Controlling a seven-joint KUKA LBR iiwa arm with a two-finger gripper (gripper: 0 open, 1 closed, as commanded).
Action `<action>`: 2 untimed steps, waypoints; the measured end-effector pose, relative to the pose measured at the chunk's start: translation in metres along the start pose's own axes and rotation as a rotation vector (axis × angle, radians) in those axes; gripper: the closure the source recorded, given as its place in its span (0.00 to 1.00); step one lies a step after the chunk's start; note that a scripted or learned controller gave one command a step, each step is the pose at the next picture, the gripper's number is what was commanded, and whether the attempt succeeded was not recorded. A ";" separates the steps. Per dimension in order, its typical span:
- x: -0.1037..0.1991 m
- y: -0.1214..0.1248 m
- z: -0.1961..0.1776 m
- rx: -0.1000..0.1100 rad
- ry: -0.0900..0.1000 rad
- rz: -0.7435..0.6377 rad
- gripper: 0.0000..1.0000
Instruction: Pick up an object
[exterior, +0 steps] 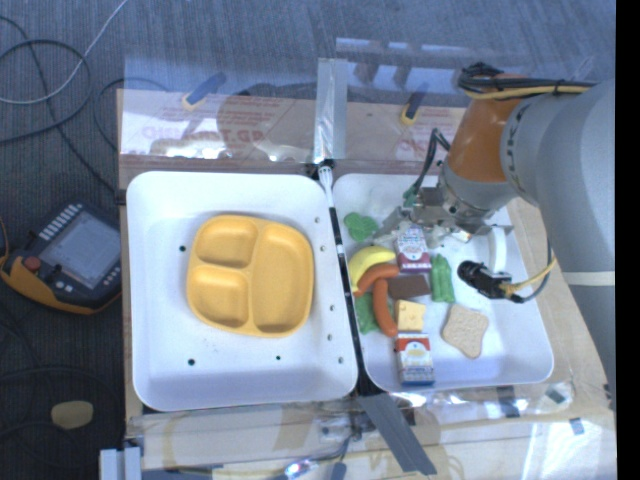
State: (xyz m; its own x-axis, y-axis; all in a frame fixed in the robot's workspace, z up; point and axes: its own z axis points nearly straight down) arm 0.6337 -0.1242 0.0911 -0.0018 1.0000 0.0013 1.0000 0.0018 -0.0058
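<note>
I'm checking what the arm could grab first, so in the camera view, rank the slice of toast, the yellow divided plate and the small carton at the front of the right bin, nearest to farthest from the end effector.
1. Slice of toast: right bin, just below the end effector, toward the front right.
2. Small carton: front edge of the right bin, farther down.
3. Yellow divided plate: middle of the left bin, clearly farthest.

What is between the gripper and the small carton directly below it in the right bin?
Nothing visible stands between them. The gripper hangs just above the small carton in the right bin. The carton is crowded, though: the banana lies on its left, the brown block just below it, and a green piece on its right.
</note>
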 end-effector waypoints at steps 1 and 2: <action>0.001 0.000 -0.005 0.005 0.004 0.000 1.00; 0.068 0.027 -0.088 0.001 -0.001 -0.010 1.00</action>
